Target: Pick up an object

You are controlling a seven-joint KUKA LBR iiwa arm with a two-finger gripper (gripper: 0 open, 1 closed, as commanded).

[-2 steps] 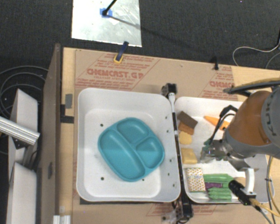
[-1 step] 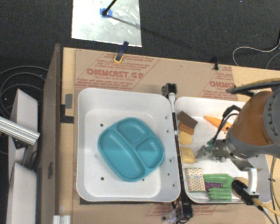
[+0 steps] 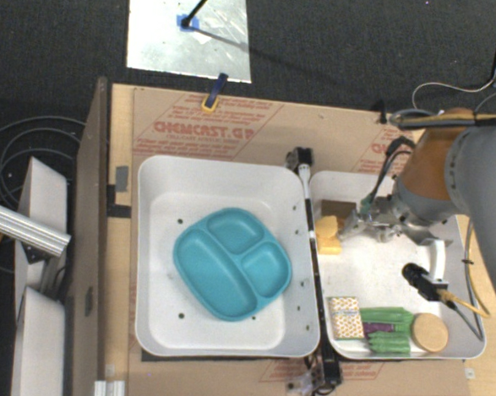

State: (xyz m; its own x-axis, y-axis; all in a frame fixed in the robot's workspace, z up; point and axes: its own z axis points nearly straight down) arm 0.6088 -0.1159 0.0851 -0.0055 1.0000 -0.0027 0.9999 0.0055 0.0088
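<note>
The tool (image 3: 358, 223) hovers just right of the yellow block (image 3: 327, 236) at the right bin's (image 3: 466, 348) left wall; its state I cannot tell.

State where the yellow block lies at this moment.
The yellow block lies in the right bin, against its left wall, just left of the gripper.

Smooth teal plastic tray (image 3: 231, 263) in matt white bin (image 3: 157, 229); cardboard bench (image 3: 236, 124).

Robotics lab: big grey arm (image 3: 479, 167) over a cardboard-covered bench (image 3: 211, 127), two white bins (image 3: 157, 229), loose cables (image 3: 4, 176) on dark carpet (image 3: 56, 36), aluminium rail (image 3: 21, 228) at the side.
</note>
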